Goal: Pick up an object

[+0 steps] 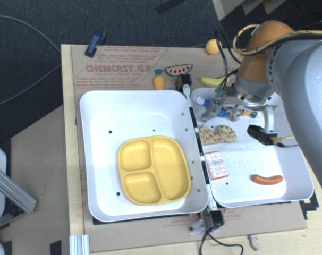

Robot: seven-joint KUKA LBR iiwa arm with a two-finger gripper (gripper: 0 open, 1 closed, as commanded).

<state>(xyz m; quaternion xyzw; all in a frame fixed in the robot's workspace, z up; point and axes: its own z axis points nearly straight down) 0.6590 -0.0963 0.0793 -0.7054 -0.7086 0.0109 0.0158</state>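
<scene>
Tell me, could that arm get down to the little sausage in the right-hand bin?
Probably yes. The sausage lies alone on bare floor of the right bin, nothing over or beside it. The gripper hangs over the same bin's far end, near the cookies.
</scene>
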